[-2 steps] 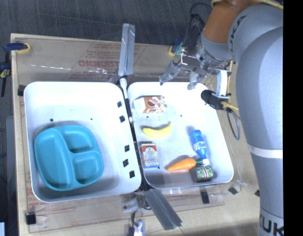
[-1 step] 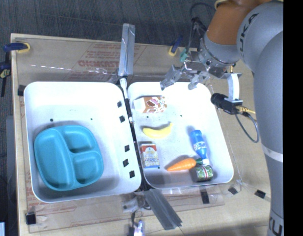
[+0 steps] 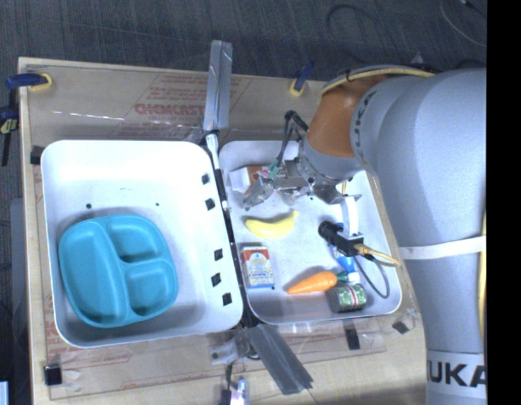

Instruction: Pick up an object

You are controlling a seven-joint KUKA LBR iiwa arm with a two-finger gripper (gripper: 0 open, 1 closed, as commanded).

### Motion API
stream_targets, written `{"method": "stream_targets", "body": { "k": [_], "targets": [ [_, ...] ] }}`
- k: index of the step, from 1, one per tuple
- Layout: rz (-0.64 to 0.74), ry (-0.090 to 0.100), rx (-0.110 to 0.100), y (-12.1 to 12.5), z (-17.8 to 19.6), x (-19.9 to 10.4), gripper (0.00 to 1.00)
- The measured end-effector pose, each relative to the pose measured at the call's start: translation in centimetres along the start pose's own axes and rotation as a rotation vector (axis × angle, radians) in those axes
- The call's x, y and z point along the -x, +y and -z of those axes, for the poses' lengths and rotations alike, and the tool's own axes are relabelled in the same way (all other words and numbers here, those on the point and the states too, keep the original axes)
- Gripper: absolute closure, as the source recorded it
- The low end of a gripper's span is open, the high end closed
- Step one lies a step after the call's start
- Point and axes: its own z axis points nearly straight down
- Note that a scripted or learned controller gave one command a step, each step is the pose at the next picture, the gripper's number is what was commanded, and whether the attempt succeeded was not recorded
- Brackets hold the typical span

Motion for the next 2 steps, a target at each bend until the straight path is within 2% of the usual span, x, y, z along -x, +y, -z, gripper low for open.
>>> {"method": "stream_targets", "body": {
  "k": [1,2],
  "targets": [
    [0.004,0.000,-0.003,0.00,0.81,-0.03,1.00],
    [0.007,0.001,-0.007,-0.01,1.62,-0.06,1.00]
  ]
}}
